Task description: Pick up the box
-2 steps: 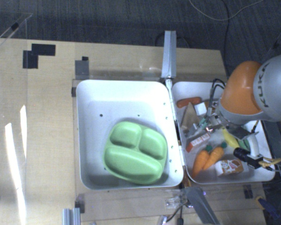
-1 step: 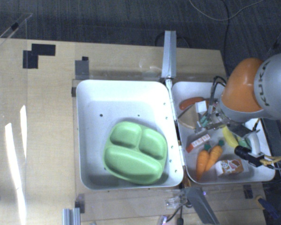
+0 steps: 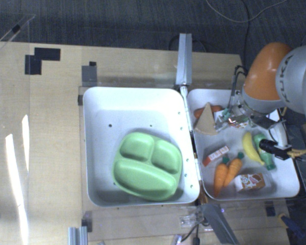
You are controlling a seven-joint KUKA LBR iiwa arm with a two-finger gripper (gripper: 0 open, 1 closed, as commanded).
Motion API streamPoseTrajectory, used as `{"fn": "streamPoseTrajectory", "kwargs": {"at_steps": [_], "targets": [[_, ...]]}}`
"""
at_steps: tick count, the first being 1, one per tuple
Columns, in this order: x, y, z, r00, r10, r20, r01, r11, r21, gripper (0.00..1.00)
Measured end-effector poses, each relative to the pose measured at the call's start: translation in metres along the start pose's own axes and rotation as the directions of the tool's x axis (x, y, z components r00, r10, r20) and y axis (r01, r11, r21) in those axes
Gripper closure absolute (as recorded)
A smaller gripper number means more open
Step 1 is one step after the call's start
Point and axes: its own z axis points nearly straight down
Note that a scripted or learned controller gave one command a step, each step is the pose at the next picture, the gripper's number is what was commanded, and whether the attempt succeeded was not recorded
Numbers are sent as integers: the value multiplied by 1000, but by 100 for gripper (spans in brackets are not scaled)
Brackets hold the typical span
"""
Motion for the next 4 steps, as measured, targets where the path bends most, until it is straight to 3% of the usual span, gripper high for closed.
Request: {"fn": "streamPoseTrajectory", "kwargs": {"at_steps": [1, 2, 3, 4], "targets": [[0, 0, 0, 1000, 1, 0, -1, 1000, 1, 0], [-14, 12, -46, 999, 36, 1, -36, 999, 0, 0], [-20, -35, 20, 995, -99, 3, 99, 995, -6, 0], [-21, -32, 9, 995, -98, 5, 98, 995, -12, 100]]}}
